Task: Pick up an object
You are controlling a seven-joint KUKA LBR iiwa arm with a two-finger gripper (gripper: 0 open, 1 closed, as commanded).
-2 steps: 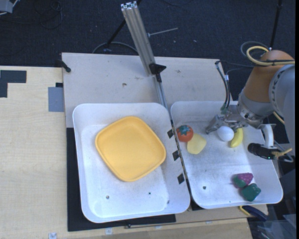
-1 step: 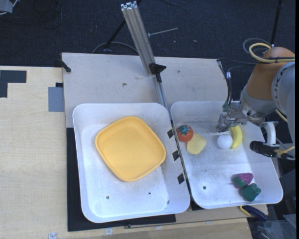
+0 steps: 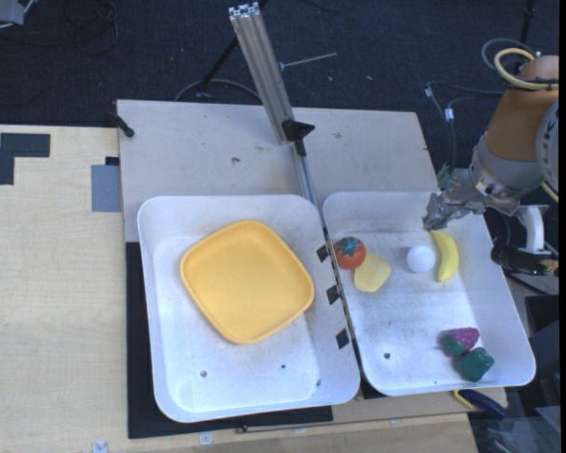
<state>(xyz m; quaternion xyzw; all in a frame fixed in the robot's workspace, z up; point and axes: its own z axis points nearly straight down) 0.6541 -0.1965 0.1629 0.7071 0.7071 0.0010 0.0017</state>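
The right bin (image 3: 406,347) holds a red tomato (image 3: 350,251), a pale yellow piece (image 3: 372,274), a white ball (image 3: 420,259), a yellow banana (image 3: 445,256), a purple piece (image 3: 461,340) and a dark green piece (image 3: 475,363). My gripper (image 3: 437,216) hangs over the bin's far right part, just above the banana's upper end and a little right of the ball. I see nothing held in it. The arm's orange band (image 3: 521,121) rises behind it at the right.
The left bin (image 3: 170,366) holds a square yellow plate (image 3: 246,279). A slanted metal rail (image 3: 267,64) stands behind the bins. Black clips (image 3: 332,293) mark the seam between the two bins. Cables lie past the bench at the right.
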